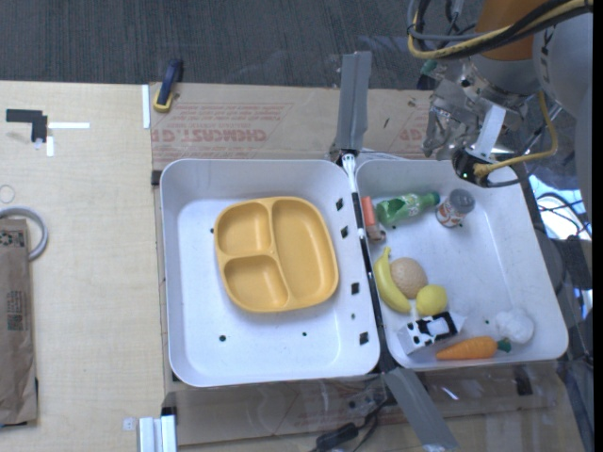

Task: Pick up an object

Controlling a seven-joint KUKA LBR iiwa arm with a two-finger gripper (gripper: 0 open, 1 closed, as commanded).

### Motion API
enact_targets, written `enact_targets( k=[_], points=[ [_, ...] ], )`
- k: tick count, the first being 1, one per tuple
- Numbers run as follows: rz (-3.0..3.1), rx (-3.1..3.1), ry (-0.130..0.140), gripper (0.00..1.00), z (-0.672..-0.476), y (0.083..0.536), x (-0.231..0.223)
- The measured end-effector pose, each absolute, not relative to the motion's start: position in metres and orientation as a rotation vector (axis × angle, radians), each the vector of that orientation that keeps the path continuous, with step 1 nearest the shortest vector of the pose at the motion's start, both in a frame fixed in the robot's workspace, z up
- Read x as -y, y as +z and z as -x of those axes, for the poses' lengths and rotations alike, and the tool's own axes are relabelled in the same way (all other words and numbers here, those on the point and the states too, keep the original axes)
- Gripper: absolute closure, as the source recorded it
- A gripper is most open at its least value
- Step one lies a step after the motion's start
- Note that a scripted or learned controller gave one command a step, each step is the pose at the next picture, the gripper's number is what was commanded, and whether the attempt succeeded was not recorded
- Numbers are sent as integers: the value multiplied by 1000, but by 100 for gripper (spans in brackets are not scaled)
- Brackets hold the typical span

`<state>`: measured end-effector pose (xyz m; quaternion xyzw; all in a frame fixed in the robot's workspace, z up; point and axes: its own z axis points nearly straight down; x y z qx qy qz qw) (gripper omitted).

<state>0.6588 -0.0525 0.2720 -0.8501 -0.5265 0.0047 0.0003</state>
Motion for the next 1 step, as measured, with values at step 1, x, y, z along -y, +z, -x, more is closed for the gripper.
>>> enact_targets(
  k=[1],
  points=[
    [2670, 1654, 19, 100, -659, 280, 53]
  ],
)
